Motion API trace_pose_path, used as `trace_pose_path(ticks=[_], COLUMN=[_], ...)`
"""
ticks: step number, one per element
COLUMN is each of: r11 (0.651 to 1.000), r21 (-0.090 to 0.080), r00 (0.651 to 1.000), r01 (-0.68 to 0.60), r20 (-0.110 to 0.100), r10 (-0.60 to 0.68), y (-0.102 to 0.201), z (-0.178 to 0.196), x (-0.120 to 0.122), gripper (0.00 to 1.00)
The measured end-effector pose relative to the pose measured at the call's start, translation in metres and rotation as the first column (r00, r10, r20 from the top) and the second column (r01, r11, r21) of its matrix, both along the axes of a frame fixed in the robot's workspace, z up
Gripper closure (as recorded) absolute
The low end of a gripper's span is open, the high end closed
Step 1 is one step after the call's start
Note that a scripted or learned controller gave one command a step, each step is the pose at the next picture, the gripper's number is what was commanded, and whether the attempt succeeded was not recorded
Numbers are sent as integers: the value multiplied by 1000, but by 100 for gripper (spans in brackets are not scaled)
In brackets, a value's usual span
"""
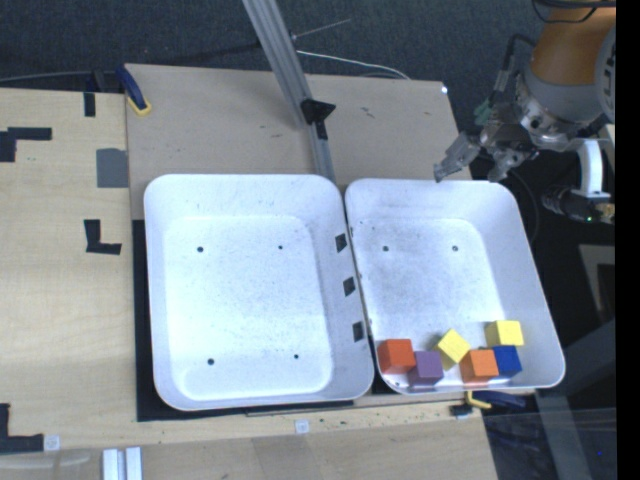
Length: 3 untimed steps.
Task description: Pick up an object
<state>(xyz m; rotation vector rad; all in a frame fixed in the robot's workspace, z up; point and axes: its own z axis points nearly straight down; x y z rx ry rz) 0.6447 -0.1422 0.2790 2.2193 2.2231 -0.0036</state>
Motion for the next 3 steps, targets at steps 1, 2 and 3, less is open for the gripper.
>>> trace_pose_path(ticks=[1,2,3], r11=[1000,1000,1000], r21=[1,5,3], r00=[1000,1000,1000], r01=[2,-1,0], r20=[-7,-4,-1], r10=[-2,1,0], y=[-34,37,35], z=[-159,-130,-122], x=[11,-75,-73], gripper=[0,0,100])
